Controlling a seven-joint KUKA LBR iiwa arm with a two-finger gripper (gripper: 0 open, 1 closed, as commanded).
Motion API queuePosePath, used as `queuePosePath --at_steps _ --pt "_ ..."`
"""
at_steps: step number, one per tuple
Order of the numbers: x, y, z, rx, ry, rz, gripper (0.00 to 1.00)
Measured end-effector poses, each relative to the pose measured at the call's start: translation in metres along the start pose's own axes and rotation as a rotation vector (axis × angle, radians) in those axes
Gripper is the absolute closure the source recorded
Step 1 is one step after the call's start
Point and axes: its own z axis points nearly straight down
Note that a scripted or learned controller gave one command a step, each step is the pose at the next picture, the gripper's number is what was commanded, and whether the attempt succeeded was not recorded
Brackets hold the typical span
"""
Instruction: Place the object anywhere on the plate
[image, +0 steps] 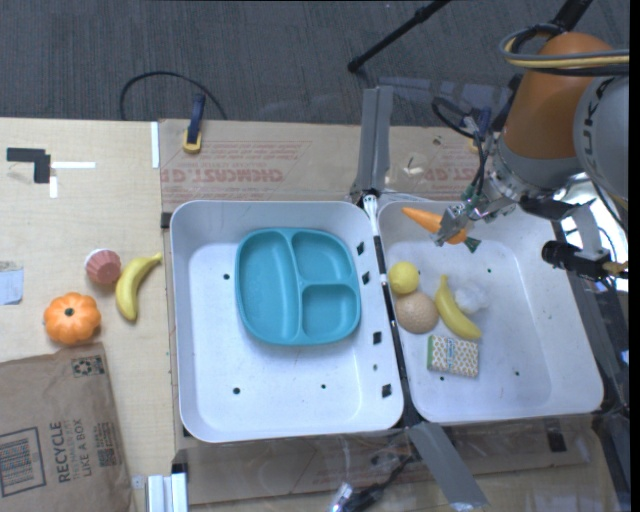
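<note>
Counter (80, 250) of pale wood-grain board spreads under my camera, with two shallow white plastic bins side by side on it. I see the left bin (200, 380), smooth and round-cornered, carrying a teal plate (298, 285), a glossy moulded tray with one long compartment and two smaller ones, sitting near the bin's middle. The right bin (540, 370) has the same matte white floor. My grey arm (560, 90), with its broad orange band, reaches in from the right over that bin's far edge. A brown paper bag (60, 430) printed with a recycling mark lies flat at the counter's near left corner.

The gripper (462, 222) is pinching the carrot (432, 221) at its thick end. The carrot is a smooth orange cone, raised over the right bin's far left corner; its long axis runs roughly left to right, tip pointing left and slightly away from me, toward the bins' shared wall.

Lower in the right bin sit a curved yellow banana (457, 310), a tan rounded potato (417, 313) touching it, a small yellow lemon (404, 278) and a green-and-yellow sponge (454, 355). On the counter's left lie a ribbed orange pumpkin (72, 318), a second banana (133, 286) and a pinkish cupcake (102, 267).
</note>
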Motion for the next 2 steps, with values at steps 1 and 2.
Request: queuePosePath --at_steps 1,2 --pt "0.093 -0.023 0.0 0.003 0.0 0.064 1.0" --pt "0.149 0.022 0.001 0.003 0.0 -0.008 1.0"
